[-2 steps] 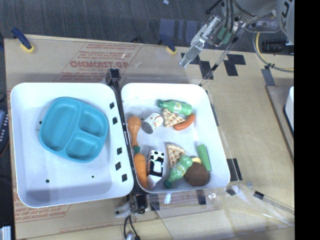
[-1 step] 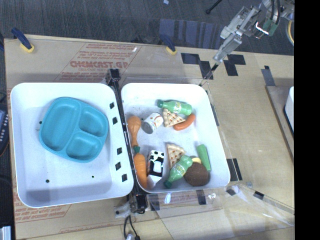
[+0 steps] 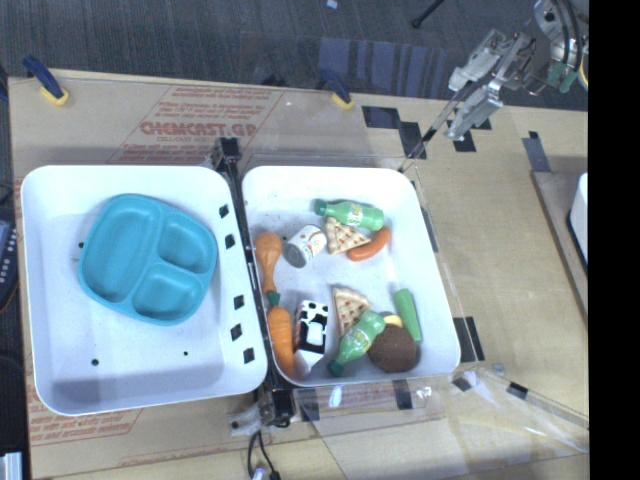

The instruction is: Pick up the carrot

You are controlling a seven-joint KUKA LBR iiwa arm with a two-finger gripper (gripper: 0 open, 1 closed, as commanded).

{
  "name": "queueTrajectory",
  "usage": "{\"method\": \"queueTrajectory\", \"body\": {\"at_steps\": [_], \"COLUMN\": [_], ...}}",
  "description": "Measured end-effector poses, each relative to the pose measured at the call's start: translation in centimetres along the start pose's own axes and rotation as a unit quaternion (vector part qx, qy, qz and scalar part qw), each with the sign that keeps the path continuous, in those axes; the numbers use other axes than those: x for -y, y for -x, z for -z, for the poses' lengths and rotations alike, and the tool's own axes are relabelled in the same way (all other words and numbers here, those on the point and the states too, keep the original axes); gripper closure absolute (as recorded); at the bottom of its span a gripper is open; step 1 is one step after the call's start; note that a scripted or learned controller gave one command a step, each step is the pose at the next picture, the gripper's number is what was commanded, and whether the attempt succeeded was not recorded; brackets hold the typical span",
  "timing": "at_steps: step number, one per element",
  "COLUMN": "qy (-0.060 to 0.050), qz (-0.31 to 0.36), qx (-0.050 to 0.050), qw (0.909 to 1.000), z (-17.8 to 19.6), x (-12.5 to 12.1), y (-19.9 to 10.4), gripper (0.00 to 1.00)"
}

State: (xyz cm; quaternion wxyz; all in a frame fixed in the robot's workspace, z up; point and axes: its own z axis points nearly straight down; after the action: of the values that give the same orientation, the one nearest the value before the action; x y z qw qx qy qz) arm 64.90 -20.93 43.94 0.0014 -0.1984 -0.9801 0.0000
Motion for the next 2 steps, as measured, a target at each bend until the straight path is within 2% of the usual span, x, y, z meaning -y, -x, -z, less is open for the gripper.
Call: {"method": "queueTrajectory", "body": {"at_steps": [1,2], "qy": [0.001,0.0], "qz": [0.003,0.167], "qx": [0.003,-0.001], "qw": [1.0,0.9859], "z": [1.4,-11.3], "x": [-0.2,1.4], "y": [0.0,-3.5], "gripper": [1.0,1.0]}}
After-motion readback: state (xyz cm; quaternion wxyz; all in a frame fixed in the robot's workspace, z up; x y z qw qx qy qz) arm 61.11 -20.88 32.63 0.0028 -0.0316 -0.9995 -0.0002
